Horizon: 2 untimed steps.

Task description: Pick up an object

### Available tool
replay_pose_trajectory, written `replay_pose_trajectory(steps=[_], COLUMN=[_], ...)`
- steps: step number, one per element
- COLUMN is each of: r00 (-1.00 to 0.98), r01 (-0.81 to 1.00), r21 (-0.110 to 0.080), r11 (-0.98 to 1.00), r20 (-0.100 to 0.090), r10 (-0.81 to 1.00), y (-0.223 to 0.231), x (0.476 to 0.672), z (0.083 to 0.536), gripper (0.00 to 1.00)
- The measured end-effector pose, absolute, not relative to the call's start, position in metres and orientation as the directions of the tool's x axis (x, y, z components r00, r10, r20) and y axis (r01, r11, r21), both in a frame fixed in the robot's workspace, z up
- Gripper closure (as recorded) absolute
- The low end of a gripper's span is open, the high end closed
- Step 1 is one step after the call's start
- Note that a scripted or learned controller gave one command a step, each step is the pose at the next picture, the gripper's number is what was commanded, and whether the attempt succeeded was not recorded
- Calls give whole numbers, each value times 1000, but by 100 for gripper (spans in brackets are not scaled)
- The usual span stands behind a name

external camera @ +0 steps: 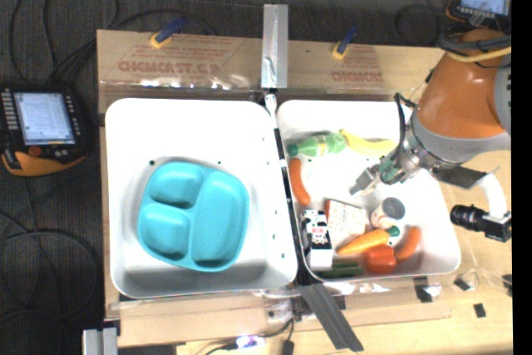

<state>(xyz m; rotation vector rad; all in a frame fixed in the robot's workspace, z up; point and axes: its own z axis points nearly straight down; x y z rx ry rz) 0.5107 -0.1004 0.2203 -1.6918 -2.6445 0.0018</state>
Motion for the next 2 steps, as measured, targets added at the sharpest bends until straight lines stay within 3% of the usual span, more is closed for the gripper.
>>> replay_pose_trajectory(steps=[1,2], r00=[-421,-345], r01=[907,938], r21=[-1,0], r11=[421,345], r20=[4,2], r10=[907,938], y=[-98,-104], x=[511,558], z=[229,209], gripper=[100,100])
